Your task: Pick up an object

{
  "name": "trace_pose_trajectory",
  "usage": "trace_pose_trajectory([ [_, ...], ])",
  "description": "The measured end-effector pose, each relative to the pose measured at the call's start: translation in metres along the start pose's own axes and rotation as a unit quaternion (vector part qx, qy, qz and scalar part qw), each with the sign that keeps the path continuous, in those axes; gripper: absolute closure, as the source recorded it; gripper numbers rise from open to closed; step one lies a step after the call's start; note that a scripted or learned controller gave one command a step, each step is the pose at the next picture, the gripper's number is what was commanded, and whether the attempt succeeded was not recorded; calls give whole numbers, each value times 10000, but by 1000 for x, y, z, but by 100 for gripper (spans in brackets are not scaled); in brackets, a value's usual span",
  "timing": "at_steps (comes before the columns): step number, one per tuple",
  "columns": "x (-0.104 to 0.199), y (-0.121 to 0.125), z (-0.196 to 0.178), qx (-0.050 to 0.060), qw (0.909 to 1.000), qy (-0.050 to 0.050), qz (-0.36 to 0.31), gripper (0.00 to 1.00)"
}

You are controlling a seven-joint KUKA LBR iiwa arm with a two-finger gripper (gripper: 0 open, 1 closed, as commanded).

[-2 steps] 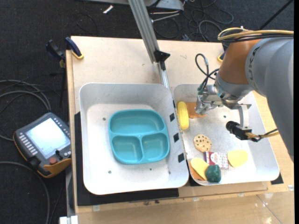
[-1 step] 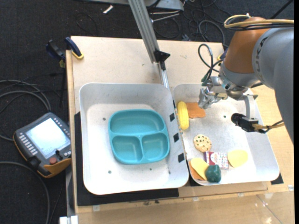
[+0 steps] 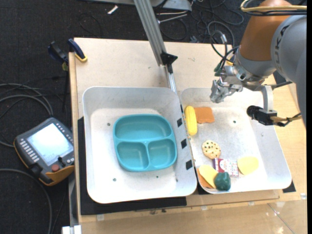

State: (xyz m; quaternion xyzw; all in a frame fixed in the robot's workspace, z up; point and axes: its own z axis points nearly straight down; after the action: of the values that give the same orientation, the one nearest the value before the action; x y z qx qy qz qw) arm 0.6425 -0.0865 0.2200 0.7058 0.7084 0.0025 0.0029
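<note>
While hovering at the right bin's twelve o'clock edge, claw state impossible to tell. Best lowered toward seven o'clock onto the yellow banana, beside the orange slab, straddling its narrow width.

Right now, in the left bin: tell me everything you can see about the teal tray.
The teal tray is a rounded-corner rectangle that looks like smooth plastic, split into three compartments: one long section along the far side and two smaller ones nearer the camera. It lies flat and upright, turned slightly askew, roughly centred on the floor of the left bin. Nothing sits in it, and only the bin floor touches it. The claw is apart from it, above the right bin.
</note>
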Motion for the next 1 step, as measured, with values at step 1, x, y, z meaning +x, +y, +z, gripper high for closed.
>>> trace_pose_trajectory([
  [1,-8,-2,-49,3,10000,-5,13,100],
])
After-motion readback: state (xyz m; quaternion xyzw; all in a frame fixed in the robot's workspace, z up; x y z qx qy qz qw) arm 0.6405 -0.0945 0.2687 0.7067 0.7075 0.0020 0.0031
